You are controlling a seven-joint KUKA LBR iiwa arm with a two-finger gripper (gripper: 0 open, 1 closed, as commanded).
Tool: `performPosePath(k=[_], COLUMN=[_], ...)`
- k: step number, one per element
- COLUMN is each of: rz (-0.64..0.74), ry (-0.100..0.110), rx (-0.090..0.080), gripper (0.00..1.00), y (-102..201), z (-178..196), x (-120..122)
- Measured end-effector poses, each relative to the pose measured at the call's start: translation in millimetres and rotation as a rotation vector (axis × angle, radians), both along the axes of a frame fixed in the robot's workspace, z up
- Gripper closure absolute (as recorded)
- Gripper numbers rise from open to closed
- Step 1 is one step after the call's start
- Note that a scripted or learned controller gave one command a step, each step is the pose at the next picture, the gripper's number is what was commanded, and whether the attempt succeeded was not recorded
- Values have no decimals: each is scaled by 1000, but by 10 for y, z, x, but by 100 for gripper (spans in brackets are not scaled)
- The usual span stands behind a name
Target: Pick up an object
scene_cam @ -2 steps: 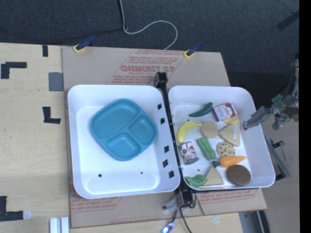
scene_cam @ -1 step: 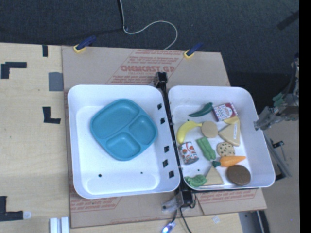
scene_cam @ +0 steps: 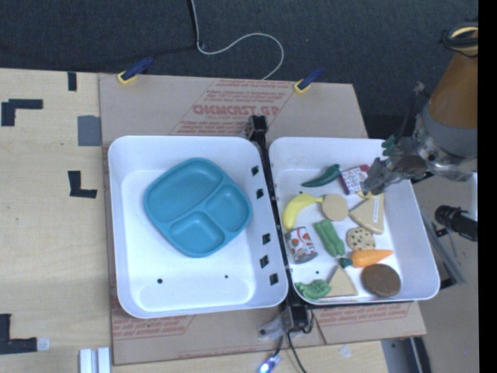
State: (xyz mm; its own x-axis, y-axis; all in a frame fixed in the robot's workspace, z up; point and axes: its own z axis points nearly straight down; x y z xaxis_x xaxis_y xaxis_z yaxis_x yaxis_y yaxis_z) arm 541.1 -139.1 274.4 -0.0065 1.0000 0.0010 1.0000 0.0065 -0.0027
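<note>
Lying at the right bin's (scene_cam: 425, 243) front, brown cookie (scene_cam: 381, 280); gripper (scene_cam: 376, 179) is hovering behind it, finger state unclear.

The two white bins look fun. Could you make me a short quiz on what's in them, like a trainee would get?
1. True or false: the blue three-compartment plastic plate lies in the left white bin.
2. Which toy lies closest to the divider between the bins? A) yellow toy banana B) brown round disc C) orange toy carrot
3. Fill in: the gripper hangs over the ____ white bin.

Key: 1 true; 2 A; 3 right. The gripper sits near that bin's far right part, above a small red and white packet.
</note>
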Motion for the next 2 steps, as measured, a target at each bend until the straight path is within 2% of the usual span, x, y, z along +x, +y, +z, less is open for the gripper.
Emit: performPosePath(k=[1, 2], rz=[1, 4], ry=[-12, -13], rx=[-1, 1], gripper=[100, 100], y=[510, 1241], z=[1228, 2205], x=[-351, -578])
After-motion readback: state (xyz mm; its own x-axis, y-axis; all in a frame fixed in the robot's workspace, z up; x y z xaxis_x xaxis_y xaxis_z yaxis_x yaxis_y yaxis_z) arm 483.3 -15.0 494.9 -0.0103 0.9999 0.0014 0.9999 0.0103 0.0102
